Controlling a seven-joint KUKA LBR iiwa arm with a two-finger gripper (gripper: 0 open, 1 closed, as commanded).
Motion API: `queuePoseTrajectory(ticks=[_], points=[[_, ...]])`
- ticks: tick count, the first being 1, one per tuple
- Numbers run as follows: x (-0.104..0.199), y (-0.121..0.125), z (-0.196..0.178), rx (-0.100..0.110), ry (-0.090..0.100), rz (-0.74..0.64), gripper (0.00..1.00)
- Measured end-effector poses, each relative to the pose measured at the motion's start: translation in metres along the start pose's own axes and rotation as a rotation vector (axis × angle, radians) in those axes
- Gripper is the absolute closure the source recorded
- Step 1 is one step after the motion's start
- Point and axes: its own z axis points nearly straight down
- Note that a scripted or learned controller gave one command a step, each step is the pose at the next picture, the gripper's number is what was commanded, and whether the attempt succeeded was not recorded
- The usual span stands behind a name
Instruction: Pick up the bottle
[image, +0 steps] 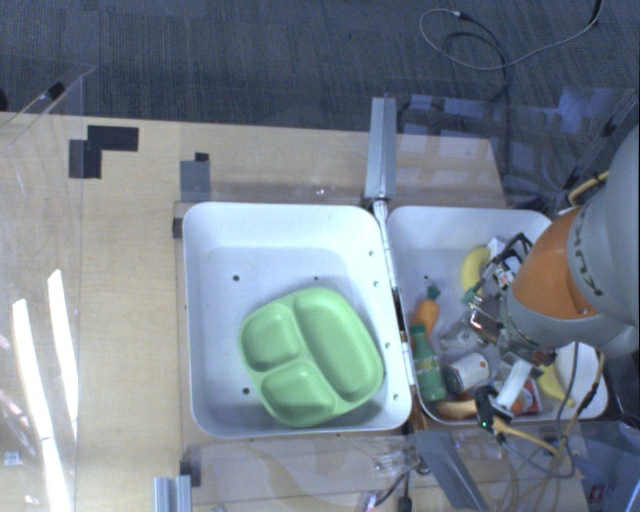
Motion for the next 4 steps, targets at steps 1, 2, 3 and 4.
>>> queuePoseTrajectory(ticks=[1,2,3,4], points=[[0.009,-0.001,0.002,-0.01,0.008,0.452,0.0],[0.102,0.003,-0.091,0.004,-0.007,0.571,0.0],[0.049,0.018,-0.186,0.002,-0.007,0.512,0.0],[0.051,0.019,-0.193,0.003,-0.012,0.503,1.0]])
